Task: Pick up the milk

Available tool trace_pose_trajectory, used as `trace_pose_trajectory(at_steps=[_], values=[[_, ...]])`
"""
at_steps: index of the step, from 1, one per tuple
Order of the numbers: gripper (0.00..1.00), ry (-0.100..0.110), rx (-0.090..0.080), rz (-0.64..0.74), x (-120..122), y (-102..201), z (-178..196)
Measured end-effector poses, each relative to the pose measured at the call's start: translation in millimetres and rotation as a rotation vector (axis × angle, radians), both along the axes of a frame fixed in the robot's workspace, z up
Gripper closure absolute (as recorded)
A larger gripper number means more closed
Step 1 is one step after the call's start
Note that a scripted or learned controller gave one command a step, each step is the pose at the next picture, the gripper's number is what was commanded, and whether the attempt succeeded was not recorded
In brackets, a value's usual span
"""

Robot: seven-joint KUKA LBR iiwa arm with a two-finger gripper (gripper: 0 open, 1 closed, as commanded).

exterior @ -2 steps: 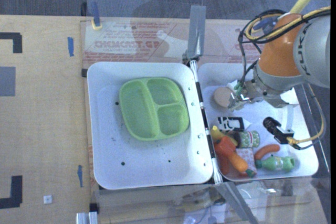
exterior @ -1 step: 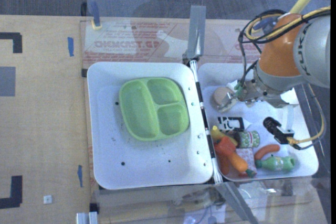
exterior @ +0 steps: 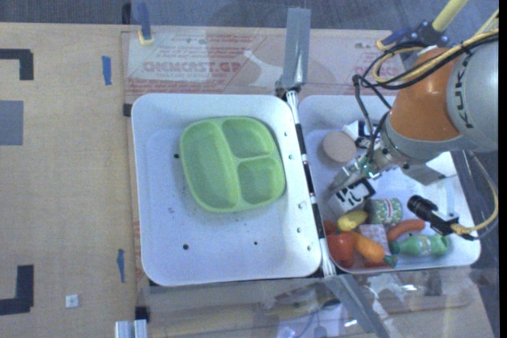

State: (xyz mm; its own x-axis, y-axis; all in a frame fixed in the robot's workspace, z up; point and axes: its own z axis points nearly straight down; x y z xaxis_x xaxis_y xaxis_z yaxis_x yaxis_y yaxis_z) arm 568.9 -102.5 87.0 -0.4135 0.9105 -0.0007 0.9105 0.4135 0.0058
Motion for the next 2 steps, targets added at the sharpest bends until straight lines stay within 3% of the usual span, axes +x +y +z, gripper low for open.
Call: trace_pose_trajectory(at_steps=[1, 2], values=[[1.0, -0.002, 0.0, -0.002, 0.6, 0.2, 9.8], [1.0, 0.007, -0.002, 0.121, -39.9, 71.4, 96.0]])
